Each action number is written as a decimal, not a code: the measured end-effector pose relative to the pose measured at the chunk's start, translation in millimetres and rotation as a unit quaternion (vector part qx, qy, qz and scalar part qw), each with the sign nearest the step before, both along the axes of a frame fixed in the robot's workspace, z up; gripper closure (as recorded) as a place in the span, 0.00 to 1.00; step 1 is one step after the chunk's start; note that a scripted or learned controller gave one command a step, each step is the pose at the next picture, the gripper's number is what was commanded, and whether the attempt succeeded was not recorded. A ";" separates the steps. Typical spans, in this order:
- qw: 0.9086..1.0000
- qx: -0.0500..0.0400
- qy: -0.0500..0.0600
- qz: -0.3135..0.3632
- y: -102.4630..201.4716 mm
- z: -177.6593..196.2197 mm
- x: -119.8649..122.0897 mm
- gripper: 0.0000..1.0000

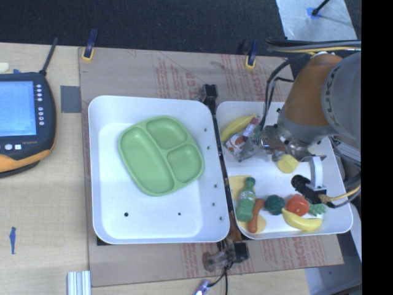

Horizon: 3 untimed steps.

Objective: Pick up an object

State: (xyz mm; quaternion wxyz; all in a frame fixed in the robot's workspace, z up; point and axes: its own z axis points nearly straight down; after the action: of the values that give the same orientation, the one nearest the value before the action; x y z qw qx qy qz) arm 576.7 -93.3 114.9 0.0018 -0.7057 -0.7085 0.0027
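Overall: cardboard-covered bench | dark floor behind | end effector grip unclear

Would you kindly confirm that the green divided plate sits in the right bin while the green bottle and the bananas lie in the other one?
Not quite: the camera view shows the green divided plate in the left bin, not the right one. The green bottle and the bananas lie in the other one, the right bin, as you said.
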 end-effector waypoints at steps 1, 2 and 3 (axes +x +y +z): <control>1.000 0.001 -0.001 0.000 -2.2 -23.2 47.3 0.00; 1.000 0.000 0.007 0.000 -3.6 -23.7 76.3 0.00; 1.000 -0.001 0.007 0.000 -2.9 -23.6 76.2 0.00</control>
State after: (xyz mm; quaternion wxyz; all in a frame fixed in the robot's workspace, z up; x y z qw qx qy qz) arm 652.9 -96.2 91.3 0.0062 -0.7056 -0.7086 0.0079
